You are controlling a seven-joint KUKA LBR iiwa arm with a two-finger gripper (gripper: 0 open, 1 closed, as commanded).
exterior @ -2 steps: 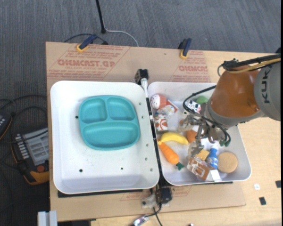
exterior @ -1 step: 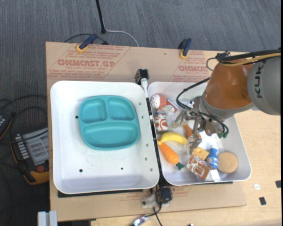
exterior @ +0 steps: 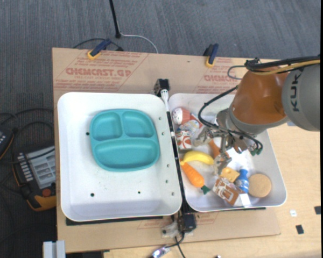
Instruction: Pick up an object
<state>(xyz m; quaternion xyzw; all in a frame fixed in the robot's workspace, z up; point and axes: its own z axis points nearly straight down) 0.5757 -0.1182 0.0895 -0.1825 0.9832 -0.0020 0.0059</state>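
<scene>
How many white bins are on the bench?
2. The left white bin holds a teal divided plate. The right white bin holds the toys, such as a banana and a carrot.

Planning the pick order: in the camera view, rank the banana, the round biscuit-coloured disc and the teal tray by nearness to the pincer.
1. banana, just left of the pincer, right bin.
2. round disc, right bin's lower right corner.
3. teal tray, far off in the left bin.

Arm [exterior: 269,98] hangs over right bin [exterior: 277,190] clutter; teal plate [exterior: 124,139] lies in left bin [exterior: 75,198]
</scene>
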